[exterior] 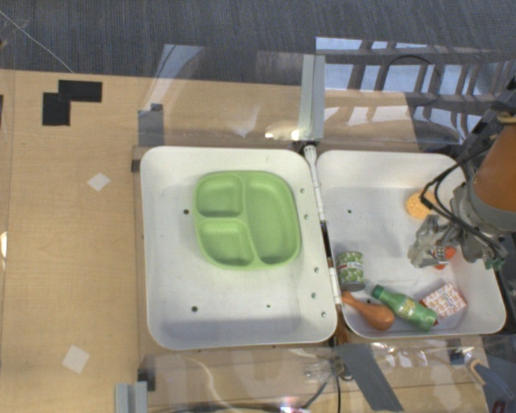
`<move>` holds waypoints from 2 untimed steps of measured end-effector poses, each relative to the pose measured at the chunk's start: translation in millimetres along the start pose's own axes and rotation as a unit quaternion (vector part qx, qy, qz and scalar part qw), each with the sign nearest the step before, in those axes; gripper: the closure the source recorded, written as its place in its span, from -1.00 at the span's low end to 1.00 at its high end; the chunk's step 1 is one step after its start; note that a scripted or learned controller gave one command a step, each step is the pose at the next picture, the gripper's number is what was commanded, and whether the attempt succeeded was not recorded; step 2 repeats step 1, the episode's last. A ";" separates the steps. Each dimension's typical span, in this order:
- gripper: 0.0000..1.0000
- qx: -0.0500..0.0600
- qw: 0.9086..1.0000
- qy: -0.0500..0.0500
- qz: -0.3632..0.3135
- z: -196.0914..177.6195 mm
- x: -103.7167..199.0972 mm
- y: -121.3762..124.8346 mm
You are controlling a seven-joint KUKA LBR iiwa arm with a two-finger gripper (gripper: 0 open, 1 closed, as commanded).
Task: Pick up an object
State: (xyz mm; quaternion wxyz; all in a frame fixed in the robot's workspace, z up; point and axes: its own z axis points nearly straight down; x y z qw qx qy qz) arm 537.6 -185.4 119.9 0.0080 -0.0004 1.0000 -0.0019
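A: Where is the gripper (432,252)?

B: Low over the right bin (361,179), toward its right wall, under the arm's orange band (503,175). It hangs just above the floor of the bin.

A: Open, closed, holding something?

B: Cannot tell — the metal parts blur together from this angle. Something small and red sits right by it, but I cannot make out whether it is part of the tool or an object.

A: And the things to pick?

B: All in the right bin. A yellow piece (417,203) lies near the middle of the floor, just up and left of the gripper. Along the near wall: a small can (351,268) by the left wall, a brown drumstick (369,310) in the near left corner, and a green bottle (403,306) lying on its side beside it, the two almost touching. A patterned packet (443,301) lies at the bottle's right end, close below the gripper.

A: The left bin (168,317)?

B: A green tray (245,218) with three compartments — lying flat near the centre, a little toward the far wall.
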 end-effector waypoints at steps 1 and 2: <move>1.00 -0.002 0.995 -0.001 -0.104 -102.4 26.4 100.0; 1.00 -0.002 0.995 -0.001 -0.104 -102.4 26.4 100.0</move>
